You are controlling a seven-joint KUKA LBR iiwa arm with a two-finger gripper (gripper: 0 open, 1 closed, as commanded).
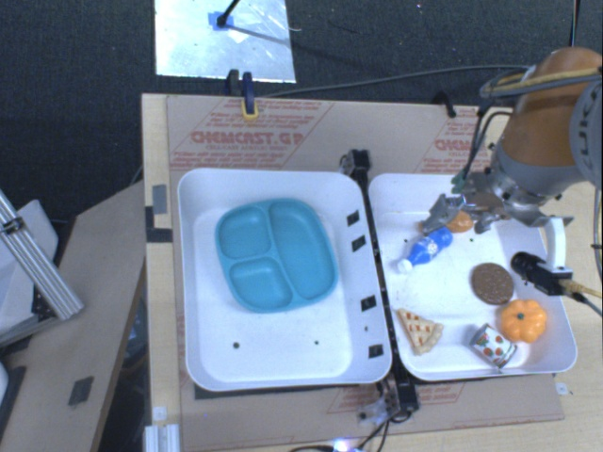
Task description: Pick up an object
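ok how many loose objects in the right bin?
6 visible: blue bottle, orange piece by the claw, brown disc, pumpkin, pizza slice, patterned cup. The arm may hide more.

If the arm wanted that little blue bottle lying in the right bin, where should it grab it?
Probably across the middle of the small blue plastic bottle, coming straight down from above. It lies flat and slanted, white cap toward the lower left, so jaws closing across its narrow width should fit best.

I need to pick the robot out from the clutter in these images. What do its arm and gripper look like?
The arm is bulky and rounded: a grey body with an orange band above the wrist. Thin dark cables run by it. The gripper is small, metallic grey, with two short fingers.
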